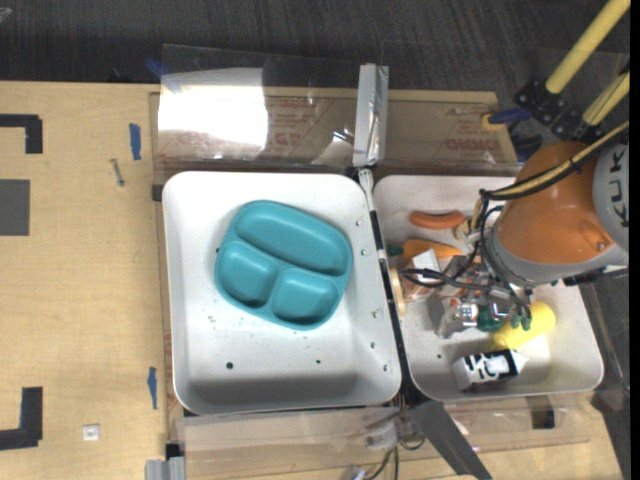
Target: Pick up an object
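Bench (80,268) tan, carries two shallow white bins side by side. Left bin (200,358) holds teal divided plate (283,263), three compartments, lying near bin centre. Right bin (575,363) crowded: arm (550,223), orange band showing, reaches in from right and hangs low over clutter. Gripper (480,313) down among objects; how its jaws stand cannot be told, wires and parts mask them. Orange object (437,219) near far wall. Yellow object (533,325) just beside gripper. Small black-and-white object (489,366) near front wall.
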